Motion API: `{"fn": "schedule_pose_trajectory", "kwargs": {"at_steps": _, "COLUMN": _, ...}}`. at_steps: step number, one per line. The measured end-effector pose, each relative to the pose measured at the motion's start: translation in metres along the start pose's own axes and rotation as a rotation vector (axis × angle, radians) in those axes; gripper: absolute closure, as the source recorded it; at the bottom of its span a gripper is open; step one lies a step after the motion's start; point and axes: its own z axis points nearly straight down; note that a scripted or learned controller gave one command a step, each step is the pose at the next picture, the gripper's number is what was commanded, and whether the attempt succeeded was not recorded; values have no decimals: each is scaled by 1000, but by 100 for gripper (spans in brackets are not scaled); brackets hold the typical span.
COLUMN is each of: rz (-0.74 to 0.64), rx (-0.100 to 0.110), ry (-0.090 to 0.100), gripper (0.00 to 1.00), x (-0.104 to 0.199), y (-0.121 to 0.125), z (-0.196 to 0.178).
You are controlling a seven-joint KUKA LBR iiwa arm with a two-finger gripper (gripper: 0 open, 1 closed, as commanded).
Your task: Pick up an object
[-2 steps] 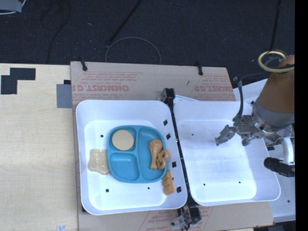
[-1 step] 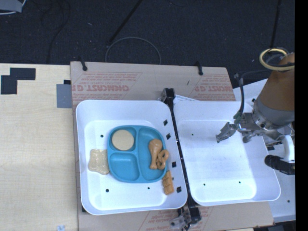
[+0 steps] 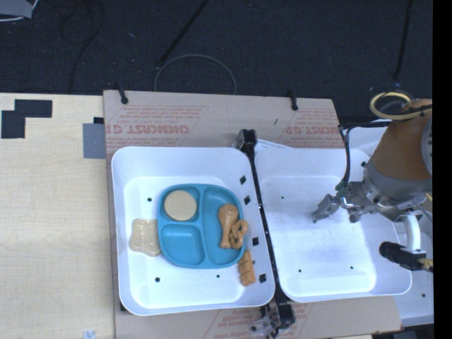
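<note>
A blue divided plate [image 3: 185, 249] lies in the left bin [image 3: 134, 162]. It carries a round tan cookie [image 3: 179, 205], a tan drumstick [image 3: 227, 223] and a small pretzel [image 3: 240, 233]. A pale toast slice [image 3: 145, 236] rests against the plate's left side. A small brown pastry piece [image 3: 246, 268] lies off its lower right corner. My gripper [image 3: 335, 215] hangs low over the right bin [image 3: 311, 162], on its right half. Its fingers are open, with nothing between them. All the objects are in the other bin, well to its left.
A black divider with clips [image 3: 256, 210] runs between the two bins. Cardboard [image 3: 212, 122] lies under the bins, and a pale wooden bench top [image 3: 49, 217] extends to the left. Cables [image 3: 392, 104] loop near the arm at upper right.
</note>
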Motion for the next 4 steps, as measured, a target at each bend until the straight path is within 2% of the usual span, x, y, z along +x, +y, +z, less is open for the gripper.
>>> {"fn": "schedule_pose_trajectory", "kwargs": {"at_steps": 1, "rz": 0, "rx": 2, "ry": 1, "gripper": 0, "x": 1, "y": -1, "z": 54}}
{"fn": "schedule_pose_trajectory", "kwargs": {"at_steps": 2, "rz": 4, "rx": -1, "ry": 1, "gripper": 100, "x": 0, "y": -1, "z": 41}}
{"fn": "schedule_pose_trajectory", "kwargs": {"at_steps": 3, "rz": -1, "rx": -9, "ry": -2, "gripper": 100, "x": 0, "y": 5, "z": -21}}
{"fn": "schedule_pose_trajectory", "kwargs": {"at_steps": 4, "rz": -1, "rx": -8, "ry": -2, "gripper": 100, "x": 0, "y": 3, "z": -63}}
